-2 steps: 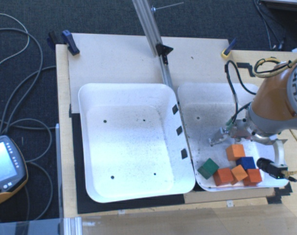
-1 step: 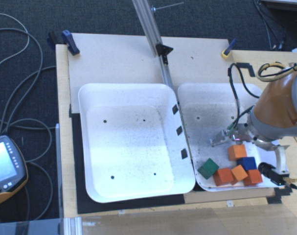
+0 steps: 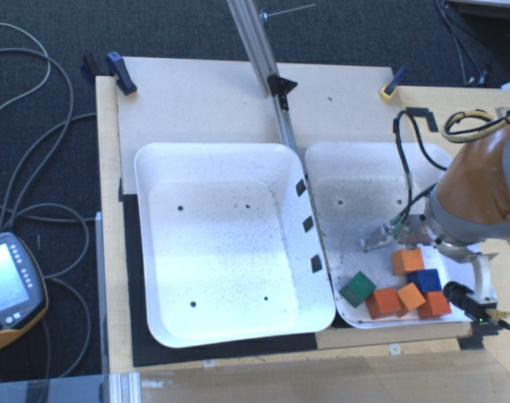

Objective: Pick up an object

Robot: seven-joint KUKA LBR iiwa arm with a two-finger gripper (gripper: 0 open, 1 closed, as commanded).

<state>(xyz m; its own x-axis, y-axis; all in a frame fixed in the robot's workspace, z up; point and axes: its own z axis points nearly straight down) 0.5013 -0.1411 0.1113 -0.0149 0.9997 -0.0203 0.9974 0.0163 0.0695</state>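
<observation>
The grey two-finger gripper (image 3: 387,235) is hovering near small orange wooden cubes (image 3: 407,261) in the right shallow white bin (image 3: 355,175); grip state unclear — lowering squarely over one cube looks best.

No text, label, brand, number or sign can be read anywhere in the camera view. The handheld pendant (image 3: 7,288), lying on the floor left of the counter (image 3: 204,107), has a lit screen, but it is a pale glare with no legible characters. The blocks in the right bin (image 3: 355,175) have plain coloured faces with no visible markings, and the small dark tabs along the left bin (image 3: 212,162) edge carry no readable writing.
</observation>
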